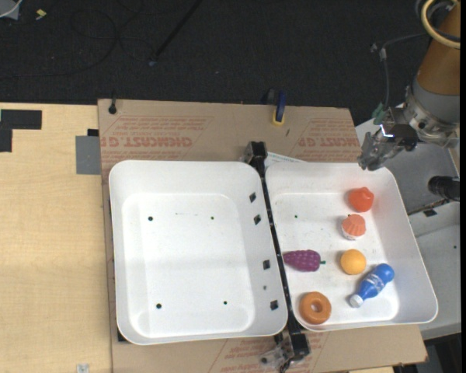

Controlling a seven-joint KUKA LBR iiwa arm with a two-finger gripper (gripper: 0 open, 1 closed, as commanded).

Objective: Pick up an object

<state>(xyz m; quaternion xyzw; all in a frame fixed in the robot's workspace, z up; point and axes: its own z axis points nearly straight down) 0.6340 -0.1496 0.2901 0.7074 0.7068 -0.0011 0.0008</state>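
The right bin [318,200] holds several small items. A red-orange tomato-like piece [360,200] lies at its far right. Below it come a peach-coloured shell-like piece [353,226] and an orange ball [353,262]. A purple grape bunch [302,260] lies near the divider, a brown doughnut ring [316,307] at the front, and a blue bottle with a white cap [373,284] at the front right. My gripper [370,155] hangs above the bin's far right corner, beyond the tomato-like piece, with nothing seen in it.
The left bin [188,251] sits beside the right one, joined by a black divider strip [266,231]. Both rest on a cardboard sheet [217,130]. A blue and yellow clamp [279,109] grips the cardboard's far edge. Wooden bench lies at left.
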